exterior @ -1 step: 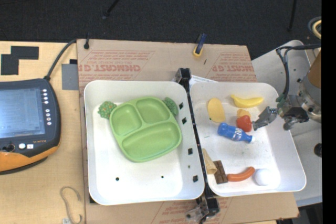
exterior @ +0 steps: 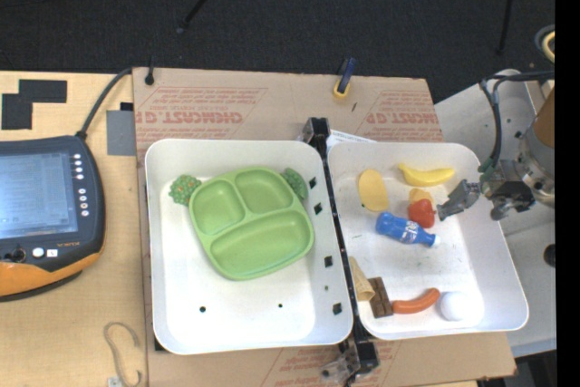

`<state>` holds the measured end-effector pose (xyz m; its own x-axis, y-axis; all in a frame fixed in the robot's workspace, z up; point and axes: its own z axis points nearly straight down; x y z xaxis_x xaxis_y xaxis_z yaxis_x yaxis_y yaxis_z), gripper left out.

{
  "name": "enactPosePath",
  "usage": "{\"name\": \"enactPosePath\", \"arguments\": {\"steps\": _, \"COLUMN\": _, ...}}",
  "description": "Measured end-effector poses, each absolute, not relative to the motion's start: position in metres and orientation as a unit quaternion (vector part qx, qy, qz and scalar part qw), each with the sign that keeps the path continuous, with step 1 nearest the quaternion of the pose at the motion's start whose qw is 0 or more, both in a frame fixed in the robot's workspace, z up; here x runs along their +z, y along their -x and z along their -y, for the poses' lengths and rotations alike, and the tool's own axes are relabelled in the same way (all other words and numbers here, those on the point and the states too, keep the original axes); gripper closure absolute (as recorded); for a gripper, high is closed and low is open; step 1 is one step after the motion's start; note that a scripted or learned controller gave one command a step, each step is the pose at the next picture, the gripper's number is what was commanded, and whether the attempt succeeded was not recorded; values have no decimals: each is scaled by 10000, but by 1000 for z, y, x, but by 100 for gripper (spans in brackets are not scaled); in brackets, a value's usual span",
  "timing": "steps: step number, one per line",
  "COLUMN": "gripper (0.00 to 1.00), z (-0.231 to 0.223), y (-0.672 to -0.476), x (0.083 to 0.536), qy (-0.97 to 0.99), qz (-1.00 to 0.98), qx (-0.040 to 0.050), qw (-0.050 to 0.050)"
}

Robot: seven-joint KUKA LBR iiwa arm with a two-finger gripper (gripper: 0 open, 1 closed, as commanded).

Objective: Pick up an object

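The gripper [exterior: 479, 198] is hovering with its fingers spread and grasping nothing, just right of the blue bottle [exterior: 405, 229] (lying in the right bin [exterior: 507, 285]), with the red tomato [exterior: 420, 213] touching the bottle's upper side.

Rt bin crowded, left bin roomier
Rt bin [exterior: 507, 285]: toys fill top half & front edge; bare floor mid-right, betw blue bottle [exterior: 405, 229] & sausage [exterior: 415, 303]. Left bin [exterior: 163, 285]: green tray [exterior: 252, 222] centre, front strip free.
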<state>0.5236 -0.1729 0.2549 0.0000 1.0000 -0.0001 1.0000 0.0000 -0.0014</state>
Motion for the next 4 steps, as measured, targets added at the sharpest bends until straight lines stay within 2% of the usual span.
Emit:
{"name": "enactPosePath", "arguments": {"steps": 1, "gripper": 0, "z": 176, "y": -527, "x": 193, "qy": 7069, "qz": 7073, "qx": 23, "qw": 41}}
{"name": "enactPosePath", "arguments": {"steps": 3, "gripper": 0, "z": 179, "y": -529, "x": 94, "qy": 7069, "qz": 7073, "qx": 14, "qw": 33}}
{"name": "enactPosePath", "arguments": {"steps": 4, "gripper": 100, "z": 181, "y": -529, "x": 106, "qy": 7089, "qz": 7053, "qx": 8, "qw": 26}}
